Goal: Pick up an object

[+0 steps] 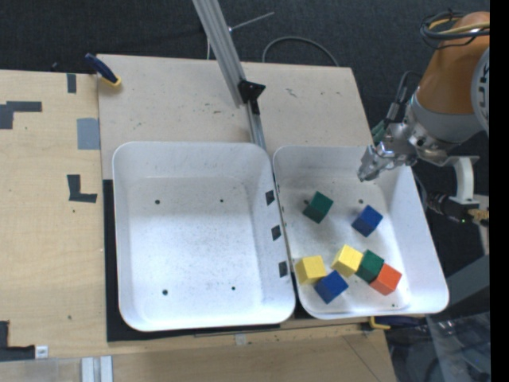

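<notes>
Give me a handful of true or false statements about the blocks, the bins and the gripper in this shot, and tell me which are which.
1. All the small cubes lie in the right white bin. True.
2. A red cube sits in the left white bin. False: the red cube is in the right bin, next to a green cube.
3. Two blue cubes are in view. True: one lies mid-bin, another near the front edge.
4. The gripper is over the left bin. False: it is at the right bin's far corner.
5. Two yellow cubes are stacked. False: they lie side by side.
</notes>
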